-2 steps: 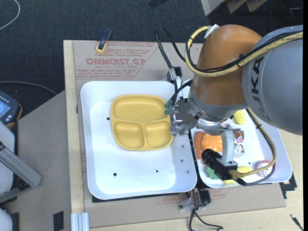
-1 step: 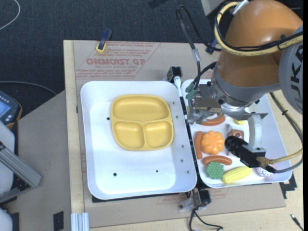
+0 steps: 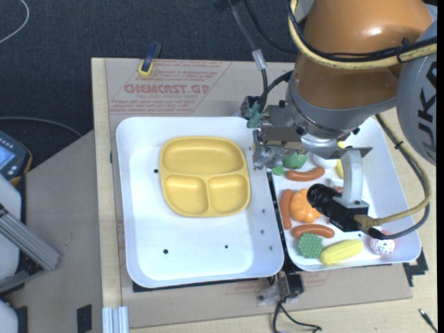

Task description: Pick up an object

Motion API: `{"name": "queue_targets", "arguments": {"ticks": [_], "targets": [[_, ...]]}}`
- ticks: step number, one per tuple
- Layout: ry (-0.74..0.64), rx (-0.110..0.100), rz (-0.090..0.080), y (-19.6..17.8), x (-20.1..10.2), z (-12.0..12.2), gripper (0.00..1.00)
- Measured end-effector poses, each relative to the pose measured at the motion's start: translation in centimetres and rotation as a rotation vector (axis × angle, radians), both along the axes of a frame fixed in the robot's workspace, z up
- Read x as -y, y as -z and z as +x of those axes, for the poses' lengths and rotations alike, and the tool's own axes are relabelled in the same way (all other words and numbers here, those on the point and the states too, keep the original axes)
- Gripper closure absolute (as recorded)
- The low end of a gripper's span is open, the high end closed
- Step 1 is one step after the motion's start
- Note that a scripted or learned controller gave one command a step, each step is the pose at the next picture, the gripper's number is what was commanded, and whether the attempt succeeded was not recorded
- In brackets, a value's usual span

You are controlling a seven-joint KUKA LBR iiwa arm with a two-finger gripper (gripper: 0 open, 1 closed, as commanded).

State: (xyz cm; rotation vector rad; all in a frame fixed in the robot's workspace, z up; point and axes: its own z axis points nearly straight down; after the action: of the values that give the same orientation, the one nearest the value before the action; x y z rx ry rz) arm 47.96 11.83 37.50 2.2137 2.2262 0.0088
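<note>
Looking down on the counter (image 3: 104, 116) through the one camera, I see two white bins side by side. My left bin (image 3: 139, 241) holds a yellow divided plate (image 3: 205, 175) lying flat toward its far edge, three compartments facing up. My right bin (image 3: 399, 186) carries the toy food: a green piece (image 3: 296, 161) near its far left corner, a sausage (image 3: 305, 174) just beside it, an orange carrot-like piece (image 3: 286, 209) along the left wall, an orange lump (image 3: 303, 207) touching it, another sausage (image 3: 312, 231) below that, then broccoli (image 3: 310, 245) and a corn cob (image 3: 341, 251) near the front edge, with a small white and red item (image 3: 381, 246) at the front right corner.

My arm's orange band (image 3: 361, 40) bulks over the far side of the right bin, and the claw (image 3: 267, 151) hangs at the rim between the two bins. I cannot tell how its tips stand. The green piece and the far sausage lie just right of the claw; I see nothing held.
</note>
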Motion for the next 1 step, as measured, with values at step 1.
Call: {"name": "queue_targets", "arguments": {"ticks": [1], "targets": [[-0.001, -0.001, 0.001, -3.86, -5.82, -0.04, 1.0]]}}
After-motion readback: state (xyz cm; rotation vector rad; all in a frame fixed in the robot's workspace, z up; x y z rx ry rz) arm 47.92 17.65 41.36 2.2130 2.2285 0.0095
